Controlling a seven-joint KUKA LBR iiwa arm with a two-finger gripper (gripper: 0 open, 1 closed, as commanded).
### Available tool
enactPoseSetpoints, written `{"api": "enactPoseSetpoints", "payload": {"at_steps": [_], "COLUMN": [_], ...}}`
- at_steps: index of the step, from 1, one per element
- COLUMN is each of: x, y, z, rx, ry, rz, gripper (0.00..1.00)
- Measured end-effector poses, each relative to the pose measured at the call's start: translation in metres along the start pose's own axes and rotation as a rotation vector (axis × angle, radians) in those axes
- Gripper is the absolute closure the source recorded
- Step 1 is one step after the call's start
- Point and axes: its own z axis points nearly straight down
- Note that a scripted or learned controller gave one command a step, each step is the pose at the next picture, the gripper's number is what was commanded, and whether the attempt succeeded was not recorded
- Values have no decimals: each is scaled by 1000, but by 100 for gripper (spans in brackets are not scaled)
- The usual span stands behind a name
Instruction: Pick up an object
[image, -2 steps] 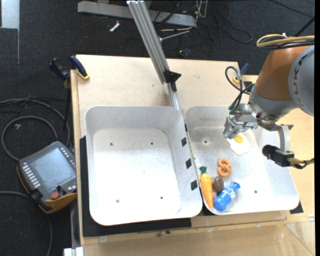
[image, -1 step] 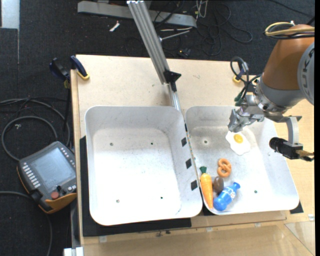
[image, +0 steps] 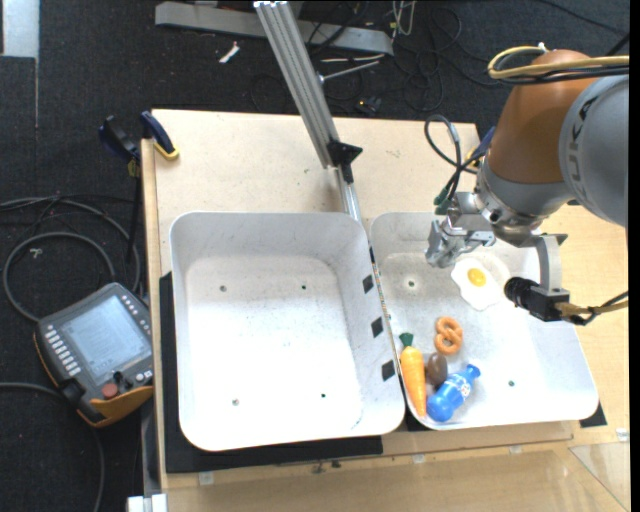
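Pale wood is the bench (image: 260, 160), and on it sit two shallow white bins side by side. The left bin (image: 200, 250) takes up the bigger share of the view; the right bin (image: 545, 385) carries all the small stuff. Reaching in from the right comes the arm (image: 560, 130), grey with that orange band above the wrist, its gripper (image: 442, 250) hanging over the far end of the right bin, above bare white floor. From this angle I cannot tell how the gripper is set; nothing shows in its grasp.

Now the objects. Just beside the gripper, on its near right, lies a fried egg toy (image: 478, 282), white with a yellow yolk. Further toward the near edge, a cluster: an orange carrot (image: 412, 368) hard against the bin's left wall, a blue bottle (image: 452, 392) lying tilted beside it, a small brown piece (image: 437, 368) between them, and a pretzel (image: 449, 334) just above that group. Off the bench, lower left, rests a teach pendant (image: 95, 345).
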Motion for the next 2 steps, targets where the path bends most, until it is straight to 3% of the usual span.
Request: {"api": "enactPoseSetpoints", "payload": {"at_steps": [2], "x": [92], "y": [-9], "z": [9], "rx": [1], "ry": [0], "rz": [0], "gripper": [100]}}
